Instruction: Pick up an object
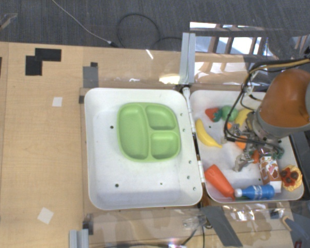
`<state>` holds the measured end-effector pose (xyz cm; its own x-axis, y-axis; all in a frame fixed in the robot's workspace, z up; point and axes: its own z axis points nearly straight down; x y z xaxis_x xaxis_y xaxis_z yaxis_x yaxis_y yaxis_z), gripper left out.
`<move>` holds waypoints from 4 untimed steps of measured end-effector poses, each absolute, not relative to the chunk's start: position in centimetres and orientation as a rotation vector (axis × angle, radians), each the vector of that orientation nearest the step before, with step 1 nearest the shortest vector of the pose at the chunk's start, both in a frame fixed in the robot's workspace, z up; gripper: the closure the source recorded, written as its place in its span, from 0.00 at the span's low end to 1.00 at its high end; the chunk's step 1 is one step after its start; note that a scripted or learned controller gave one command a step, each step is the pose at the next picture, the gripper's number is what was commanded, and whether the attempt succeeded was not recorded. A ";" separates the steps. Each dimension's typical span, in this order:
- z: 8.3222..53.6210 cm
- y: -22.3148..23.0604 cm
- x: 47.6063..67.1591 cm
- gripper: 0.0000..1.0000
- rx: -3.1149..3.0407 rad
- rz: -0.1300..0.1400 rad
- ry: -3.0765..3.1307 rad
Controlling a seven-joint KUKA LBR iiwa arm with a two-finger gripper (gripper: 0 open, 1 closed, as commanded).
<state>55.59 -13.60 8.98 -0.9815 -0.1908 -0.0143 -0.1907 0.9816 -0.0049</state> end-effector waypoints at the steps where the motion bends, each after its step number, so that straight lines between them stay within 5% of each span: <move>1: 8.9 -20.0 52.2 0.00 -0.307 -0.008 3.114; 3: 8.9 -11.6 61.6 0.00 0.072 0.001 3.125; 4: 10.2 -11.5 61.8 1.00 0.062 0.000 3.118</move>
